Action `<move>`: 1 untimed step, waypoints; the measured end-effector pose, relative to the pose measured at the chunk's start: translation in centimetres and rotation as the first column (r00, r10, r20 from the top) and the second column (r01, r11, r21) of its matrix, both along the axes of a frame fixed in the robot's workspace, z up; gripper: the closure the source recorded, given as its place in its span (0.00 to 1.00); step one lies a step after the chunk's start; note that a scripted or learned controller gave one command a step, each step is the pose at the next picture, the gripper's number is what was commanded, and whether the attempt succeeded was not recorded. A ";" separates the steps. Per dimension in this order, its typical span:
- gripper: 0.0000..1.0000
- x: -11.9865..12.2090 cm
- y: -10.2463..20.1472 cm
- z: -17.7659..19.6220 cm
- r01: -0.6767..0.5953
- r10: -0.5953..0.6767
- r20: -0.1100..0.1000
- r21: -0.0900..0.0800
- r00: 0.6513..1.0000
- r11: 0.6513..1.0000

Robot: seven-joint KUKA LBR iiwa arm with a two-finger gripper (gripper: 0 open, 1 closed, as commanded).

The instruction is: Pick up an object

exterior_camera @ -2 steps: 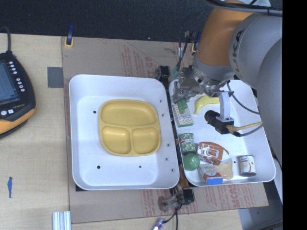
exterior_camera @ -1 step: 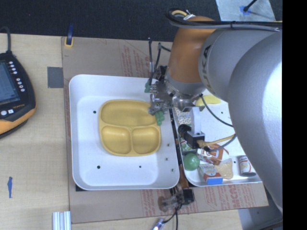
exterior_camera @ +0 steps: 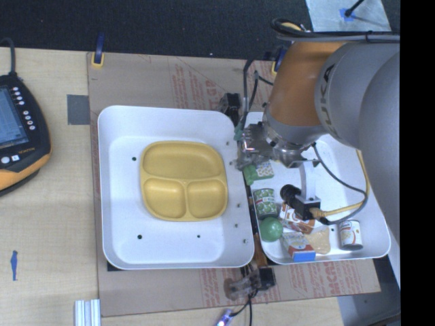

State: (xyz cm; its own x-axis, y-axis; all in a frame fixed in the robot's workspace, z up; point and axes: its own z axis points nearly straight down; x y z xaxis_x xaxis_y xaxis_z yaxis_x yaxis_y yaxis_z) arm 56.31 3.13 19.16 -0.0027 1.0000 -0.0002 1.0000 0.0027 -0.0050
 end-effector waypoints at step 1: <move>1.00 -0.6 -8.6 0.0 0.001 -0.001 0.000 0.001 1.000 1.000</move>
